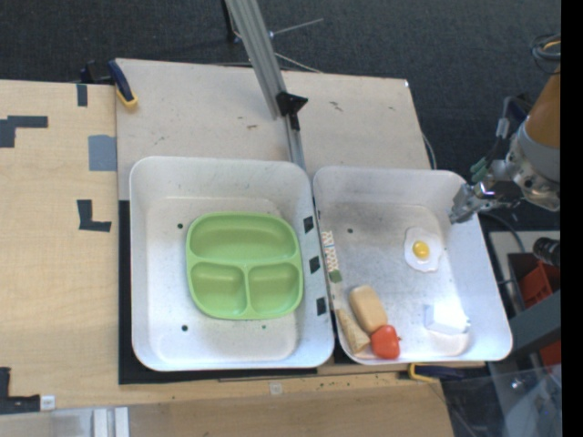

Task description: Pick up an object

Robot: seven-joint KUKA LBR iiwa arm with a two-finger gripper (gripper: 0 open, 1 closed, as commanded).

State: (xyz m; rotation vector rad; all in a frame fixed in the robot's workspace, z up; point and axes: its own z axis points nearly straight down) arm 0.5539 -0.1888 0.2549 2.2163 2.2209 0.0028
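Gripper (463, 204) at right bin's (474, 271) upper-right rim; fingers' state cannot be told. Fried egg (421, 250), bread roll (368, 307), tomato (385, 342) lower down. No legible writing.

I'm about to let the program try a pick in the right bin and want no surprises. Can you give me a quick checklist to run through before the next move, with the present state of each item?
1. Claw free of any object: ok; nothing shows between its fingers, and it sits at the right bin's far right rim.
2. Claw opening: cannot tell; too small and blurred.
3. Fried egg toy reachable: ok; it lies flat, alone, nearest the claw.
4. Bread piece and red tomato separable: not ok; they touch in the bin's near corner.
5. White object identifiable: cannot tell; it blends with the bin floor.
6. Green divided plate out of the way: ok; it rests in the left bin.
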